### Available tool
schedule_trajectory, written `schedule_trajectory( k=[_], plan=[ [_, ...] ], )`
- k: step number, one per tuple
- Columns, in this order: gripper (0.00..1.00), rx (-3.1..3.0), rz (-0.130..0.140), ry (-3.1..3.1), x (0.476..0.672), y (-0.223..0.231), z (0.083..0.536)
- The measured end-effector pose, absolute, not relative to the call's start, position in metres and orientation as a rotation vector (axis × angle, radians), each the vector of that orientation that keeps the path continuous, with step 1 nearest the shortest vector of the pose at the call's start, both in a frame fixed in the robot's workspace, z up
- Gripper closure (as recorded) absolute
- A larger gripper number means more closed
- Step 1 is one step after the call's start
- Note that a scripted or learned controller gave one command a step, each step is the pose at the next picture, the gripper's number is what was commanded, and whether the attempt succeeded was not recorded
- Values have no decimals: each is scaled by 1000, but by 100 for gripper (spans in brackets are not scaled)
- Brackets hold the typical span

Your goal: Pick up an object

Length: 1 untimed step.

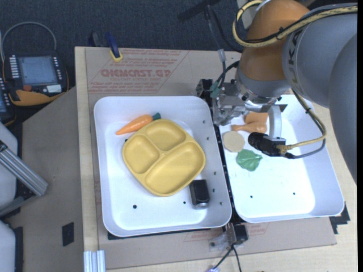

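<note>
The hand is seen at the upper left corner of the right bin, just beside the wall that is shared with the left bin, and it hangs under the grey arm with the orange band. Whether the hand is open or closed cannot be told, because it is covered from above by the wrist, and nothing is seen to be held in it. At the far left, off the table, a control pendant with a small screen is placed. The table itself is covered by a brown cardboard sheet with red print, and a blue and yellow clamp is fixed at its far edge. In the left bin an orange carrot with a green top is laid near the far wall, touching the rim of a yellow divided plate, which takes up the middle of this bin. A small black block is found just beside the near right edge of the plate. In the right bin three small things are gathered near the hand: a round beige disc close to the left wall, a green piece just in front of it, and an orange piece behind the disc, right next to the hand. The other part of the right bin is seen as a bare white floor.
</note>
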State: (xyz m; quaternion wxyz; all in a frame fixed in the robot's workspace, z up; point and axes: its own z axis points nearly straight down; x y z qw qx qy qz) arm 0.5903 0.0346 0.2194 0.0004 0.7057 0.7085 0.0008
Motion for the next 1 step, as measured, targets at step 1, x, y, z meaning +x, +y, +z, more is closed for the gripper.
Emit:
schedule_trajectory(
  k=[1],
  plan=[
    [100, 2216, 2, 2226, 589, 92, 216]
  ],
)
